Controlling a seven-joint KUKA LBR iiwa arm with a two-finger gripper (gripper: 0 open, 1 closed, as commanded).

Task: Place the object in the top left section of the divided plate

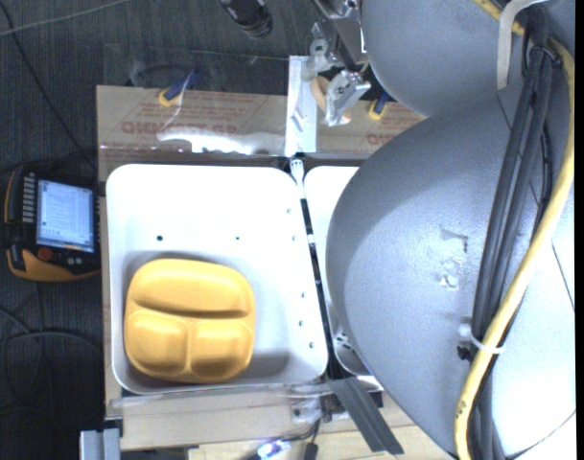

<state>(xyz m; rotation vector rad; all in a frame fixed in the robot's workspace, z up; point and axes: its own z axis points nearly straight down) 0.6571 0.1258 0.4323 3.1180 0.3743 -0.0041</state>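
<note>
My claw (338, 92) is hanging at the far edge of the bench, beyond the two bins; I cannot tell what state it is in. My arm (445, 257) is covering most of the right bin (322, 195). The yellow divided plate (189, 319) is sitting in the left bin's (205, 199) near corner, sections unfilled, waiting for an object.
</note>
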